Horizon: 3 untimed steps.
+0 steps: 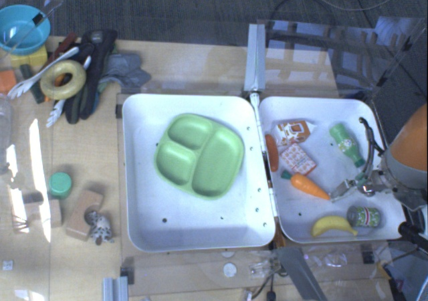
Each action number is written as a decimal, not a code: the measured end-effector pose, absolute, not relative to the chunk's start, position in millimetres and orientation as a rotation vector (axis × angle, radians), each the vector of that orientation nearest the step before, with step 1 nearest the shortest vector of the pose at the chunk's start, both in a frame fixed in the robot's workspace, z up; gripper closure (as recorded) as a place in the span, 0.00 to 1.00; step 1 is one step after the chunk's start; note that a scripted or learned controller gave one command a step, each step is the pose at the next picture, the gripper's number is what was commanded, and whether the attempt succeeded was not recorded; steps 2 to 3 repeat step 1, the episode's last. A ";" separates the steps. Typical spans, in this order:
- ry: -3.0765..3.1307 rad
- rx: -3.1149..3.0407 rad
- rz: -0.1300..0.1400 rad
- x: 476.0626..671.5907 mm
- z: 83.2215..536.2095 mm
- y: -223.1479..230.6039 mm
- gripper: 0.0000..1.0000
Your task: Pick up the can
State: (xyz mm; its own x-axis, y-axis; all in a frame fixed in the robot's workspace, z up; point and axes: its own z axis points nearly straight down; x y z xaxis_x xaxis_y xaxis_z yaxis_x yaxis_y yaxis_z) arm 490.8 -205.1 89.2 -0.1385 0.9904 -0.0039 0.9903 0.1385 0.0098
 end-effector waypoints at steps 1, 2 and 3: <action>2.368 2.049 0.008 491.0 89.2 -205.0 0.00; 2.368 2.049 0.008 491.0 89.2 -205.0 0.00; 2.368 2.049 0.008 491.0 89.2 -205.0 0.00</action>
